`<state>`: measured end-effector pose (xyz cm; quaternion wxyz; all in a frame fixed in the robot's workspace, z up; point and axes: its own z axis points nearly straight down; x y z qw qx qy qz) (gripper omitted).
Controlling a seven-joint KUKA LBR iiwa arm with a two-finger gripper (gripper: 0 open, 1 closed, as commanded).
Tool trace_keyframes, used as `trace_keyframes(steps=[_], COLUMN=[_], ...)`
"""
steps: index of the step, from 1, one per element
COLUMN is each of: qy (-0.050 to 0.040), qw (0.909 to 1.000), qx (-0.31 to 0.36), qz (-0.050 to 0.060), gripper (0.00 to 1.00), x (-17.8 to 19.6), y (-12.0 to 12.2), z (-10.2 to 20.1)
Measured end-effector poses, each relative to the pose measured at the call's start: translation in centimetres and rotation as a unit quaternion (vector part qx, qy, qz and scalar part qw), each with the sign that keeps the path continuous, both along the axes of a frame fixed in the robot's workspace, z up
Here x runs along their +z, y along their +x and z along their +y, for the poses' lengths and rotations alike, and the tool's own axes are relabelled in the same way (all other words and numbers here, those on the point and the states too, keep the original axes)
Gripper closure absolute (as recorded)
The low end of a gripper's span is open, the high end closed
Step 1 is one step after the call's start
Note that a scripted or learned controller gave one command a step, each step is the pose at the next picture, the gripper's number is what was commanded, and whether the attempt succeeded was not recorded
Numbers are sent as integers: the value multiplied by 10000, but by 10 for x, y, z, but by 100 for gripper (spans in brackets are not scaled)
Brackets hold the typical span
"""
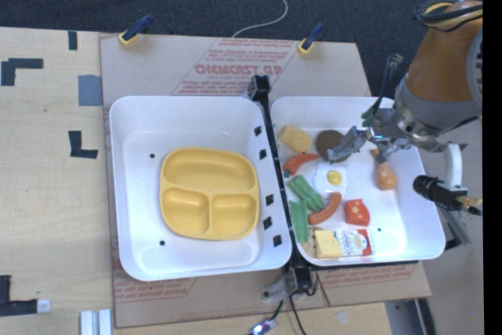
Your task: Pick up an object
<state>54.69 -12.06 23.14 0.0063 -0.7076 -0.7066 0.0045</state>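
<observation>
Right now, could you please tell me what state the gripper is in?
Gripper: over the right bin, by the brown patty; whether it is open or closed cannot be told, and nothing is seen held.

I see two bins side by side on the bench: the left bin (pixel 125 169) holds a divided plate (pixel 209 193) near its middle. The right bin (pixel 427 231) holds the toy food. A round piece (pixel 329 142) lies at the rear, a fried egg (pixel 332 179) just in front of it, a sausage (pixel 325 208) nearer still, and a boxed item (pixel 341 243) at the front edge. The gripper (pixel 370 139) sits over the rear of the right bin.
</observation>
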Motion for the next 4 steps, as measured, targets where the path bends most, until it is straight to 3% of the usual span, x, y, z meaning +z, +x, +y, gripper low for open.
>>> trace_keyframes(steps=[1,3,4], qy=[-9,-10,-16], qw=[10000,10000,10000], qx=[14,11,15], qz=[-65,-49,-66], gripper=[0,0,0], x=[7,-113,-148], y=[2,-6,-6], z=[0,4,5])
